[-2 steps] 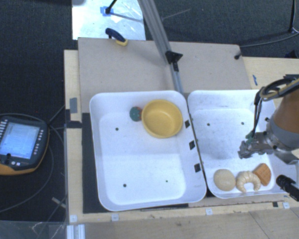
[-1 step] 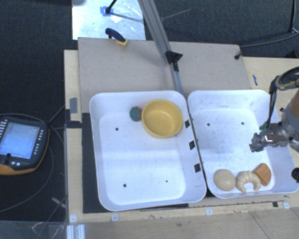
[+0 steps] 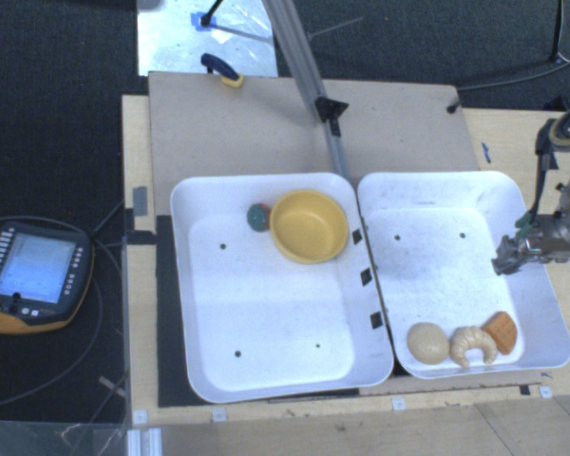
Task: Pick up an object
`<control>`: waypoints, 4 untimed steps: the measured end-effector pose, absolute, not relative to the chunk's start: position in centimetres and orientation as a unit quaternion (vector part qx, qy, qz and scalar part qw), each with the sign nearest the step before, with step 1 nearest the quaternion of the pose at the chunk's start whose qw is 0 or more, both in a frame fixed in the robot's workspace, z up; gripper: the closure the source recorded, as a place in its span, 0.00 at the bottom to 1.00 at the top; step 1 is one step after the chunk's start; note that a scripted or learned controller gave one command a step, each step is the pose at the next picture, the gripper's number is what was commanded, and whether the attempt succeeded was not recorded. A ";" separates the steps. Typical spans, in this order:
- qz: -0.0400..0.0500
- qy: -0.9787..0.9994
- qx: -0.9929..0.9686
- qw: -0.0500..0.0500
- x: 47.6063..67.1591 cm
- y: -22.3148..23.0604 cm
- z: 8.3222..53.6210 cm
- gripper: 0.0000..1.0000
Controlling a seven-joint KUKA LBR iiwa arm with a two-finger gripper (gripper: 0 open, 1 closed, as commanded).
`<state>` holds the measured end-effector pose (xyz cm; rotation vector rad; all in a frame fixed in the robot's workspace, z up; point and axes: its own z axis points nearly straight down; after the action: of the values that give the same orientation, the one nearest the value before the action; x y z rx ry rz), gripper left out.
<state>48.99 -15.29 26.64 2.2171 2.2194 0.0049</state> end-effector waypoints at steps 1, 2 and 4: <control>0.001 0.709 0.706 0.000 49.4 -10.0 27.0 1.00; 0.001 0.709 0.705 0.000 50.5 -4.6 26.8 1.00; 0.000 0.708 0.706 0.000 51.5 5.2 25.4 1.00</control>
<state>51.53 5.25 25.40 2.2179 2.2258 0.0005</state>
